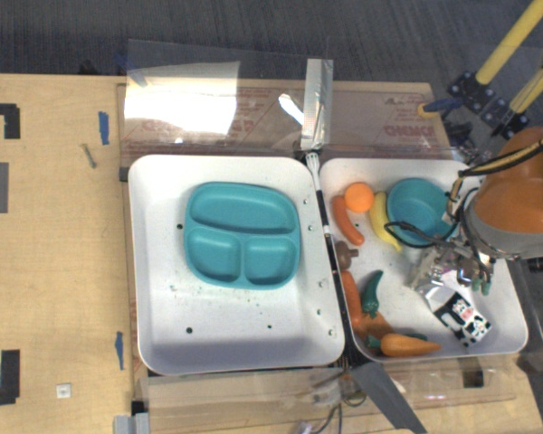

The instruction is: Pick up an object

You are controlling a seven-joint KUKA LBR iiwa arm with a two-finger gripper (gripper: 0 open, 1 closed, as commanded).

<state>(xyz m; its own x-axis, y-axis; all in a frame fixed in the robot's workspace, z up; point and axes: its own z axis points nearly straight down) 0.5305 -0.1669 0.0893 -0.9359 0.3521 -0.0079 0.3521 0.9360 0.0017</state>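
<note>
Left bin (154,269): one divided tray (242,233) lying near the middle, nearer the bin's far wall than its near wall.

Right bin (511,328), just beside the left bin on its right:
- bowl (416,204) at the far side;
- banana (385,222) against the bowl's left;
- ball-shaped fruit (358,197) left of the banana, near the far left corner;
- hot dog (346,220) along the left wall, just beside that fruit;
- pepper (371,293) at the middle left;
- carrot (407,344) by the near wall;
- small spotted item, possibly a toy cow (465,318), near right;
- gripper (448,269) between bowl and cow.
</note>
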